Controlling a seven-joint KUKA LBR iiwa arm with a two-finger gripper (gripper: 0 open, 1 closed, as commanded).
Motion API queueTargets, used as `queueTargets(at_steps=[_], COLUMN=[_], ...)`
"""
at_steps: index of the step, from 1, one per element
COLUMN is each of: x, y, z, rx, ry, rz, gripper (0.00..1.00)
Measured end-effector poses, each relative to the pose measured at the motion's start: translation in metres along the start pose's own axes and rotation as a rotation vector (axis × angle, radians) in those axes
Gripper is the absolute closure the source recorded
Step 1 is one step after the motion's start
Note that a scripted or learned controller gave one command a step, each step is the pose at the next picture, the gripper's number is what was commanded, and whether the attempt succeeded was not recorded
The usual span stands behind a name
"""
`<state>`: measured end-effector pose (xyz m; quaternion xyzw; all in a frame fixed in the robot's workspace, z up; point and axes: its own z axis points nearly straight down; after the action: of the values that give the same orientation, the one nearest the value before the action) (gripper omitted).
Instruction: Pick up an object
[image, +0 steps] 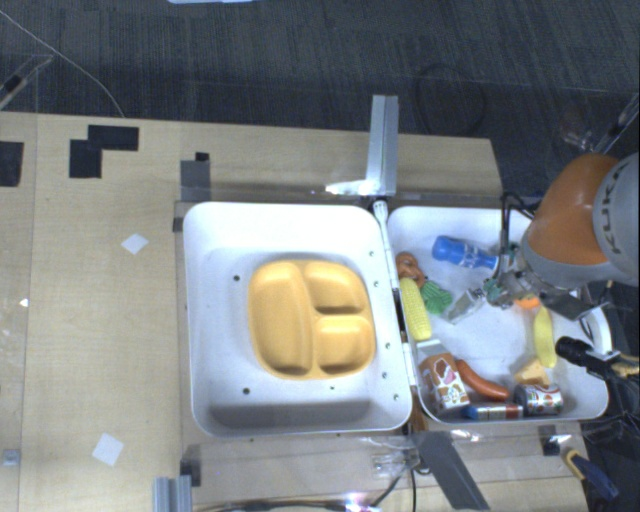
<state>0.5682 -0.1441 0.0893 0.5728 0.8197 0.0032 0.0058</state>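
The gripper (492, 291) hangs in the right bin (470, 218), near its right edge, below the blue bottle (463, 252); I cannot tell its grip.

Wooden bench (90, 330) carried 2 white bins side by side: left bin (210, 320), right bin (590, 400) nr bench's right edge.

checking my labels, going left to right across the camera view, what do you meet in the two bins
yellow divided tray in the left bin → corn cob → blue bottle → gripper → banana
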Motion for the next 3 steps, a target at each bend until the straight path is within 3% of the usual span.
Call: queueTargets(at_steps=[1, 2, 3], x=[-0.051, -0.029, -0.030], y=[0.055, 0.080, 0.087], z=[0.002, 0.002, -0.013], rx=[0.014, 0.051, 0.027], ry=[0.010, 0.010, -0.006], rz=[-0.335, -0.138, -0.147], gripper=[0.00, 0.00, 1.00])
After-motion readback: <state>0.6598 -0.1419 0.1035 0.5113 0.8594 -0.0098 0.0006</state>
